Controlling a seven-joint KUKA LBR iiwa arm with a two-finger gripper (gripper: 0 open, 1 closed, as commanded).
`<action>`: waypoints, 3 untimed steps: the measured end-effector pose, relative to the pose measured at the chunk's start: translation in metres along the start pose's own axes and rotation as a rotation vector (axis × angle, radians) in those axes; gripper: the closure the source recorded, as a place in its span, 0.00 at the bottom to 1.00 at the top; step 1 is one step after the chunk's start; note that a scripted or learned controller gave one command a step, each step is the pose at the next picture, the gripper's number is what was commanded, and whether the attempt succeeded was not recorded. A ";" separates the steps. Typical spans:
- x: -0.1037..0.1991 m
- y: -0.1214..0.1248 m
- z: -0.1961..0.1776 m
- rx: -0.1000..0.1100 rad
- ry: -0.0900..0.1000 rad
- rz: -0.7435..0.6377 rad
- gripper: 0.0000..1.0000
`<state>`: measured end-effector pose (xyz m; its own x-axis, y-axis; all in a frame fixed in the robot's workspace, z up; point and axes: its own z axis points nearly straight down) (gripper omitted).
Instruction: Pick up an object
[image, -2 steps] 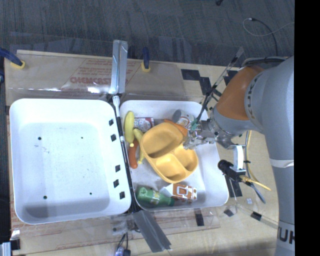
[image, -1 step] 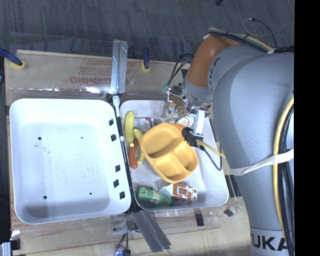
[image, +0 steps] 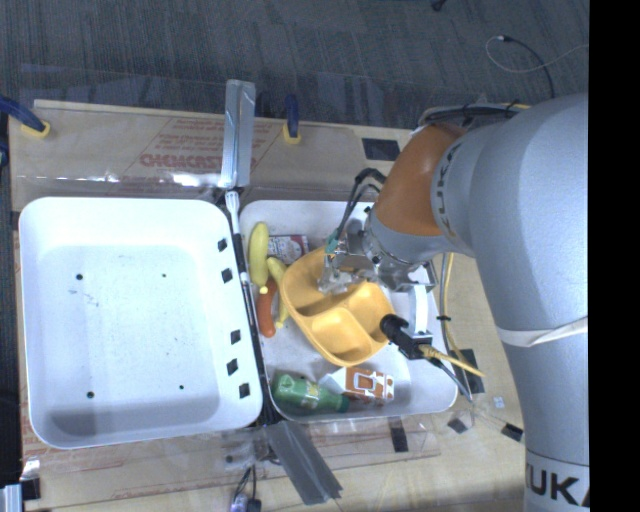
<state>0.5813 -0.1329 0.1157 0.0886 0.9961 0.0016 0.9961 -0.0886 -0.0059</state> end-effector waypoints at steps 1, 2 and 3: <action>-0.061 -0.052 -0.050 -0.002 0.000 0.098 1.00; -0.061 -0.052 -0.049 -0.002 0.000 0.097 0.00; -0.080 -0.062 0.009 -0.038 -0.004 0.180 0.00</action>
<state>0.5127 -0.2075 0.1070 0.2652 0.9642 -0.0003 0.9637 -0.2650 0.0325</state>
